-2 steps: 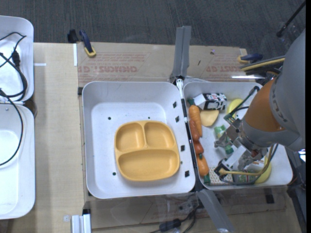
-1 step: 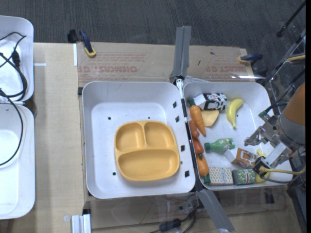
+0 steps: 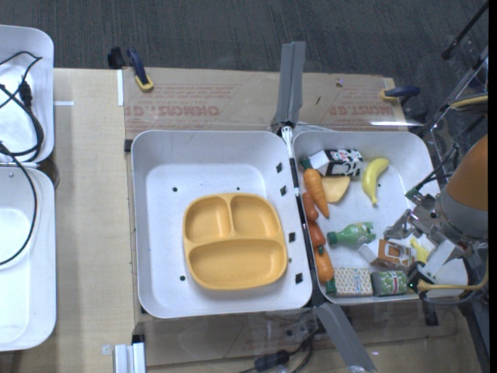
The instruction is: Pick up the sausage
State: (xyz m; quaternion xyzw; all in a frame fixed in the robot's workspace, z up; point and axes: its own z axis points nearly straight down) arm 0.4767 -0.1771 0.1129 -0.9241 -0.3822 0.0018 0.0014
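The sausage (image 3: 311, 210) is a short reddish-orange link lying against the left wall of the right bin (image 3: 423, 158), just below an orange carrot (image 3: 313, 185). More orange pieces (image 3: 322, 263) continue down the same wall. My gripper (image 3: 405, 225) hangs over the right side of that bin, near a small orange box (image 3: 393, 252) and well to the right of the sausage. A green bottle (image 3: 351, 234) lies between the gripper and the sausage.
The right bin also holds a cow-patterned carton (image 3: 342, 162), a banana (image 3: 374, 179), a cheese wedge (image 3: 336, 189), a cracker box (image 3: 353, 281) and a green can (image 3: 389, 283). The left bin (image 3: 155, 208) holds a yellow divided plate (image 3: 234, 241).
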